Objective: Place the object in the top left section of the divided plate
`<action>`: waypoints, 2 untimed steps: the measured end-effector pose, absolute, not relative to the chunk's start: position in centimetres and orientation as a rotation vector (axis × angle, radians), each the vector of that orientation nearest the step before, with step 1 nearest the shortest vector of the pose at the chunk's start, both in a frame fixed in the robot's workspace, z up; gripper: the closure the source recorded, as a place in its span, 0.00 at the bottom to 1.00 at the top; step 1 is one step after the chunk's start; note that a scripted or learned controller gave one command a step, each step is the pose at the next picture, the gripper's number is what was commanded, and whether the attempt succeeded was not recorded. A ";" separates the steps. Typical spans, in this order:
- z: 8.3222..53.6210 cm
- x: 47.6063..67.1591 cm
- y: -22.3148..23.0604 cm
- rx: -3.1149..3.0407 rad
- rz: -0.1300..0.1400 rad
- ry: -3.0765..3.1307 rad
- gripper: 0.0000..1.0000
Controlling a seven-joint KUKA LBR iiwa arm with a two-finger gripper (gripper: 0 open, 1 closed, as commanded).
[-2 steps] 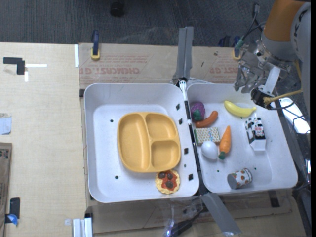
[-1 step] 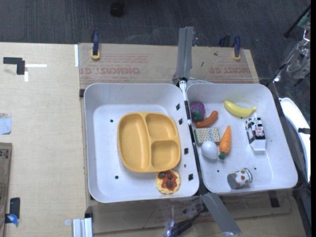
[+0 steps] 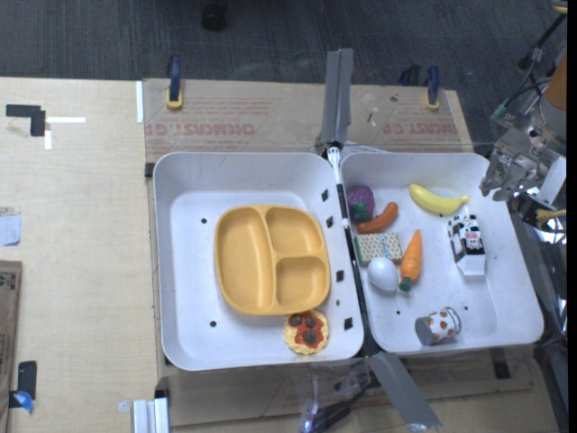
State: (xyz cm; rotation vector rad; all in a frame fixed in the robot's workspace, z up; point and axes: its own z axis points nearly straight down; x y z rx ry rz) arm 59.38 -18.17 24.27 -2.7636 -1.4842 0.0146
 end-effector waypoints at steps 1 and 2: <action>12.2 58.2 -20.0 -2.832 -0.024 -1.399 1.00; 9.3 59.1 -13.6 -2.608 0.008 -1.744 1.00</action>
